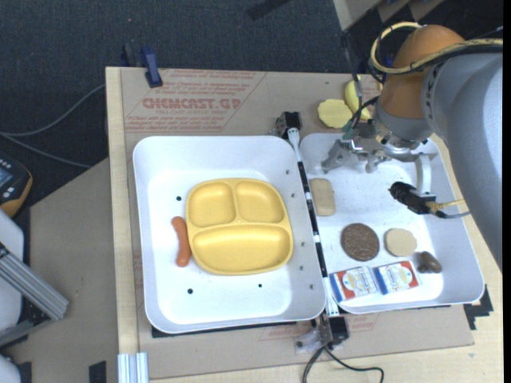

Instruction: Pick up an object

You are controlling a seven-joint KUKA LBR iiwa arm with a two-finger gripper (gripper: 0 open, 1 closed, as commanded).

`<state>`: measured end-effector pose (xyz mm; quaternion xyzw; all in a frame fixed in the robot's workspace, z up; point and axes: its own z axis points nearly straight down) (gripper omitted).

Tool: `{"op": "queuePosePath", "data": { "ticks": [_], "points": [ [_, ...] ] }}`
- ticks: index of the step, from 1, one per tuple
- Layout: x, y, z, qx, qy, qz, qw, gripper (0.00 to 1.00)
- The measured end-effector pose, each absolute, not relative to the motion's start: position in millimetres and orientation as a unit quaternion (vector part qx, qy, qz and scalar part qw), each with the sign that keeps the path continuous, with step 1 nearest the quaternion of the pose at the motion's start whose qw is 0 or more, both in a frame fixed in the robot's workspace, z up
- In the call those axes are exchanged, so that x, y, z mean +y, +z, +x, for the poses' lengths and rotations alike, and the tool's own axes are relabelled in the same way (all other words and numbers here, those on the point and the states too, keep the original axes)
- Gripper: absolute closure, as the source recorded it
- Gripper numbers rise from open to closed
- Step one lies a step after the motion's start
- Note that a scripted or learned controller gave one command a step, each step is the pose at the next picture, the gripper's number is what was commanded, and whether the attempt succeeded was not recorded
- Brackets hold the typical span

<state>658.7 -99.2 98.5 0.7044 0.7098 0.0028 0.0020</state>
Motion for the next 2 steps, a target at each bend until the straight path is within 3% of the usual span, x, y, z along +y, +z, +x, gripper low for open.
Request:
{"op": "queuePosePath", "data": {
  "ticks": [1, 2],
  "points": [
    [-94.3, 84.1, 650.8, 0.708, -0.0006, 0.707, -0.001, 0.0],
    [-93.1, 85.9, 660.0, 0.707, 0.0007, 0.707, 0.001, 0.0]
  ]
}}
